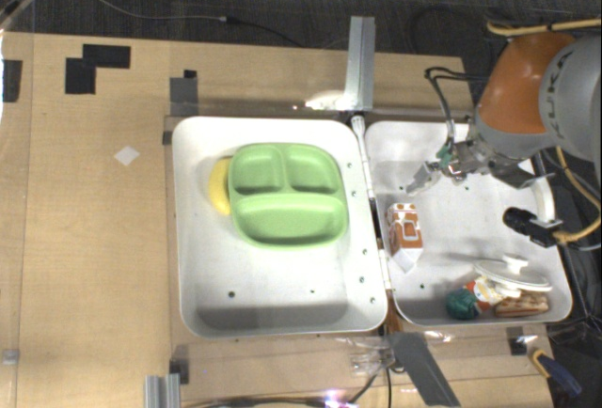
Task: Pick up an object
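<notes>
Two shallow white plastic bins sit side by side on the light wooden table (85, 237). The left bin (273, 303) holds a green moulded plastic tray with three compartments (285, 193), lying flat toward the far half of the bin. A yellow rounded object (218, 186) pokes out from under the tray's left edge, mostly covered by it (what it is cannot be told).

The right bin (442, 138) carries the loose things. A small orange-and-white printed carton (405, 232) lies near the bin's left wall, about midway between near and far. In the near right corner is a cluster: a dark teal rounded lump (461, 304), just beside it a brownish flat item (520, 305), and on the far side of those a white flat lid-like piece (513, 274). These three lie close together; whether they touch is hard to say.

The grey arm with its orange band (517, 91) reaches in from the right over the far part of the right bin. Its pincer (428, 176) points leftward and down above bare bin floor, well apart from the carton and from the corner cluster. The tips are thin and blurred against the white surface, so I cannot tell whether they stand apart or together; nothing is visibly caught between them.
</notes>
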`<state>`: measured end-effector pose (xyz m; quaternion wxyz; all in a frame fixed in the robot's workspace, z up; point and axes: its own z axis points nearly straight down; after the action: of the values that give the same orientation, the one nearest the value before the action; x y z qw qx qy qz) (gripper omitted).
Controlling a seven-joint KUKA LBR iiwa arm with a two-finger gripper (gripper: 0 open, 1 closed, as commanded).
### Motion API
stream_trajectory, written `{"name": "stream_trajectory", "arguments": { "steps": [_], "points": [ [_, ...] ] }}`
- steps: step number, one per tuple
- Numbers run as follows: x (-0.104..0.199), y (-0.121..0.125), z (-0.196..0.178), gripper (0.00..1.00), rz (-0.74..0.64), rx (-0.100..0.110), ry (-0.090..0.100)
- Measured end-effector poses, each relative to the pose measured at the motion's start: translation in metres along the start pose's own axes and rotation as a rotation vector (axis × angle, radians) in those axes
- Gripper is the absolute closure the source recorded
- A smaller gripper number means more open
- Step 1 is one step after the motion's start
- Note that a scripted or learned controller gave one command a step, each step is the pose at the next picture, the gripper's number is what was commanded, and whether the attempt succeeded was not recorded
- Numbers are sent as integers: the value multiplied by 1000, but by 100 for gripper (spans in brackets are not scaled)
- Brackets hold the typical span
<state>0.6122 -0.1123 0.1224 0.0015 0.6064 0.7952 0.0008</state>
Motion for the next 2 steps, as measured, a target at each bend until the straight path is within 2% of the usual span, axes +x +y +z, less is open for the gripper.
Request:
{"name": "stream_trajectory", "arguments": {
  "steps": [1, 2],
  "points": [
    [15, 34, -3, 0, -277, -4, -1],
    [12, 21, 16, 0, -77, -3, -1]
  ]
}}
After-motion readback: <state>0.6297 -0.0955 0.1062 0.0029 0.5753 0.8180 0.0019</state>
